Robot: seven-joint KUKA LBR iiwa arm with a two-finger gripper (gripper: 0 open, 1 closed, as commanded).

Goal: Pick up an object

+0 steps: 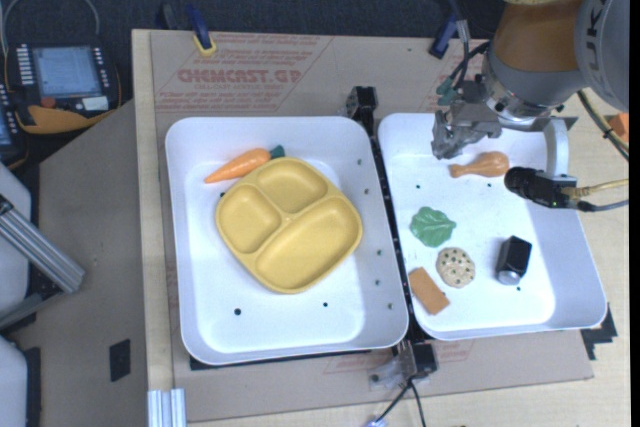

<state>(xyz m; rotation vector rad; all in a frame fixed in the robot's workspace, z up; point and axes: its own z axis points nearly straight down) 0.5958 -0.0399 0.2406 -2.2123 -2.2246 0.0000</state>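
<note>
The grey two-finger gripper (455, 143) is poised in the upper right of the frame, just beside a tan plastic drumstick (481, 166) lying in the right white bin (575, 290). Whether the claw is apart cannot be told. The drumstick should be straddled squarely before closing.

Carrot (238, 165) behind divided plate (289, 224), both in left bin (200, 315).

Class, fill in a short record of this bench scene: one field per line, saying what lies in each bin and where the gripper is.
left bin: yellow divided plate, carrot touching its upper left rim
right bin: drumstick, green leaf, cookie, orange block, black block
gripper: over the right bin's upper part, just left of the drumstick
held: nothing seen between the fingers
</note>
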